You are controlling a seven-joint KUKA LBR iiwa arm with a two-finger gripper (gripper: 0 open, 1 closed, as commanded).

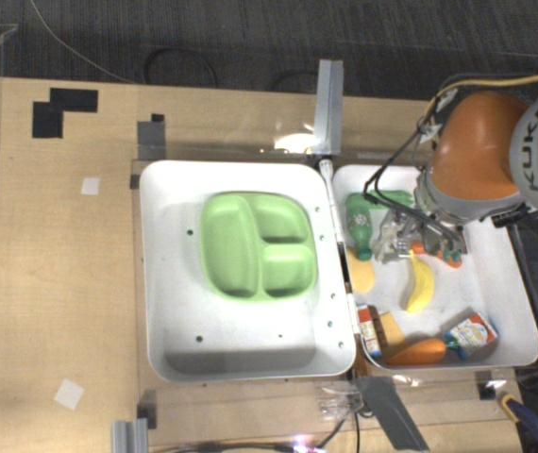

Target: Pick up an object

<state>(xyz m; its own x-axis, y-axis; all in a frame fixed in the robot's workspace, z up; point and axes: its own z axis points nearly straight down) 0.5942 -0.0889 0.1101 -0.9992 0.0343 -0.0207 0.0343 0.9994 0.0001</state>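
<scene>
The objects lie in the white bin [524, 333] at the right of the frame. A green bottle [359, 223] lies lengthwise near the bin's upper left, and a yellow banana [421, 285] lies in the middle, curving down. Along the lower edge sit an orange carrot-like piece [415, 351], a small colourful carton [469, 334] and a red-labelled packet [370, 328].

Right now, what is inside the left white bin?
The left bin holds one light green tray with three compartments, lying near its middle. What lies under the tray cannot be seen, because the tray covers that part of the floor.
</scene>
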